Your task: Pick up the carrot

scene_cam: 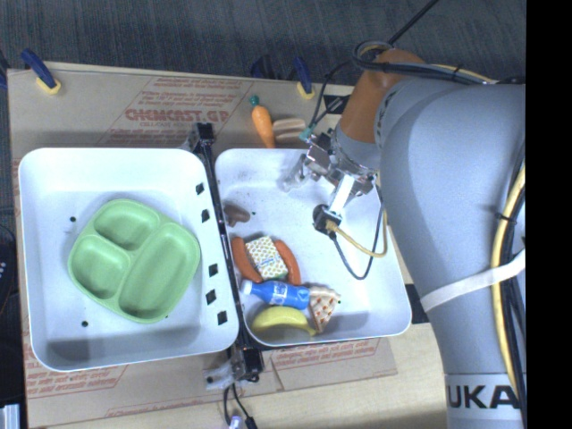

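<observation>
At the bottom of the frame, the right bin (393, 315) holds a huddle of toy food along its lower left: a banana (281, 321), a blue bottle (277, 292), a pizza slice (323, 307) and a hot dog (264, 256). Left of it the other bin (36, 239) carries a green divided plate (134, 258). Higher up, in the upper right part of the right bin, the claw (308, 172) hangs over bare white floor; whether it is wide or narrow I cannot tell from this slant. The carrot (261, 125) lies farther still, outside both bins on the cardboard-covered table (134, 105), just past the right bin's top rim. It sits up and to the left of the claw, near but apart, its long axis running roughly up-down in the frame with the green stem at the top. It is small, orange and tapered, with a pale bun-like piece (289, 130) just to its right.
</observation>
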Available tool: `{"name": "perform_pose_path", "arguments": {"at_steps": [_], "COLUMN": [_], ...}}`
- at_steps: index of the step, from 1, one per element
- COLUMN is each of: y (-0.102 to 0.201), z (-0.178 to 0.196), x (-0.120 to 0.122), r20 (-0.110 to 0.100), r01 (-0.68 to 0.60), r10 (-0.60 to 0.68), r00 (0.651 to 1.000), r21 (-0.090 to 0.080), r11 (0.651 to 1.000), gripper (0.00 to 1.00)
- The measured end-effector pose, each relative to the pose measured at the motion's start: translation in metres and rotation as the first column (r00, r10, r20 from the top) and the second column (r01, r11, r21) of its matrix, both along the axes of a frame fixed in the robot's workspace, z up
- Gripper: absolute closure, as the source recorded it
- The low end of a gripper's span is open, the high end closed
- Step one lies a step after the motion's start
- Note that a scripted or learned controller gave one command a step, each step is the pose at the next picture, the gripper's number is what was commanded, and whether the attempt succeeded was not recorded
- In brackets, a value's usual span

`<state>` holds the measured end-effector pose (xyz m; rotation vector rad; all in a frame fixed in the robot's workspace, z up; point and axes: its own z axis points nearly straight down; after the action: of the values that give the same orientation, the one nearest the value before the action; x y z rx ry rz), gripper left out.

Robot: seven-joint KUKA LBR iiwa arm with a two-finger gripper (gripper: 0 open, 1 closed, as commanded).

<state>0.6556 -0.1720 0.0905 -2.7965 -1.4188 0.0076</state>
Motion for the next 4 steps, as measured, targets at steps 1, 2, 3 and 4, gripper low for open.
{"name": "perform_pose_path", "arguments": {"at_steps": [1, 2, 3, 4], "y": [0.006, 0.011, 0.015, 0.003], "z": [0.001, 0.001, 0.001, 0.028], "x": [0.001, 0.0, 0.0, 0.001], "r20": [0.002, 0.001, 0.001, 0.004], "r01": [-0.48, -0.484, -0.546, -0.514], "r10": [0.48, 0.484, 0.546, 0.514], "r00": [0.877, 0.875, 0.838, 0.858], "r21": [0.001, 0.002, 0.005, -0.003], "r11": [0.877, 0.875, 0.838, 0.858], "gripper": [0.0, 0.0, 0.0, 0.0]}}
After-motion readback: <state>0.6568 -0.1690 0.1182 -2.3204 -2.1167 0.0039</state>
